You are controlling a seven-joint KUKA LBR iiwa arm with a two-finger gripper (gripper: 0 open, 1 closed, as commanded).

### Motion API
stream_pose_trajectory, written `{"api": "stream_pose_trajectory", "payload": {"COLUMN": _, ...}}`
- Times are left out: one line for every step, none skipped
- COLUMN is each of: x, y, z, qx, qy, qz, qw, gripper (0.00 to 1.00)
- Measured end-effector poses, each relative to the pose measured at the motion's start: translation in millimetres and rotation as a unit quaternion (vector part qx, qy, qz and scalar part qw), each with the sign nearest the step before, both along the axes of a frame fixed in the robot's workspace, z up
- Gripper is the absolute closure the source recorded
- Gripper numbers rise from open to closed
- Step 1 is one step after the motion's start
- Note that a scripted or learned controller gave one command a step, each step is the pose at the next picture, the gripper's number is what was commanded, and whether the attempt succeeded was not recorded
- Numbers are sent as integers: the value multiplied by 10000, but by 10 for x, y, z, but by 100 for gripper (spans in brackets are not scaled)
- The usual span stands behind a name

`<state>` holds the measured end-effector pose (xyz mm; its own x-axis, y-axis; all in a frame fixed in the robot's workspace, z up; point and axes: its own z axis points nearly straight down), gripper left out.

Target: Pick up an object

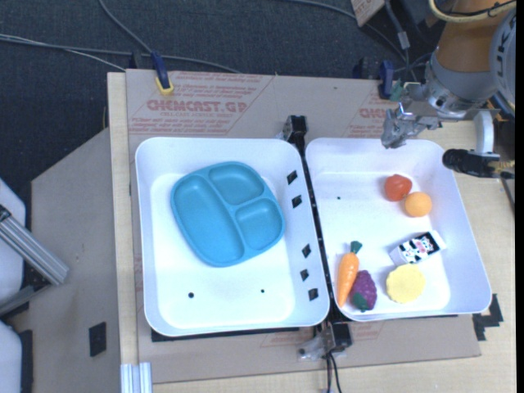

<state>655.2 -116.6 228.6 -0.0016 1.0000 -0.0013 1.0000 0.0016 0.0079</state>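
The right bin (458,219) has six small toys in it. A red ball (397,187) sits toward the far side of this bin. An orange ball (417,205) is just beside it, a bit nearer and to the right. Nearer still there is a little black and white block (416,249), and a flat yellow round thing (405,285) lies just in front of the block. At the near left of the bin a toy carrot (348,273) with a green top lies pointing away from us. A purple bunch of grapes (363,291) rests right beside the carrot, touching it or almost touching it.

The gripper (396,134) is at the far edge of the right bin, above the rim. It is well apart from all the toys. The red ball is the closest toy to it. Nothing is between its tips. The grey arm (463,47) with its orange band comes in from the far right.

The left bin (155,219) holds a blue plate (228,212) with three parts. Both bins sit side by side on a brown board (213,97).
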Motion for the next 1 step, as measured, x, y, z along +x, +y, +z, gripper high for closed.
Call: {"api": "stream_pose_trajectory", "payload": {"x": -8, "y": 103, "z": 527, "qx": 3, "qy": -2, "qz": 4, "qw": 10000, "gripper": 100}}
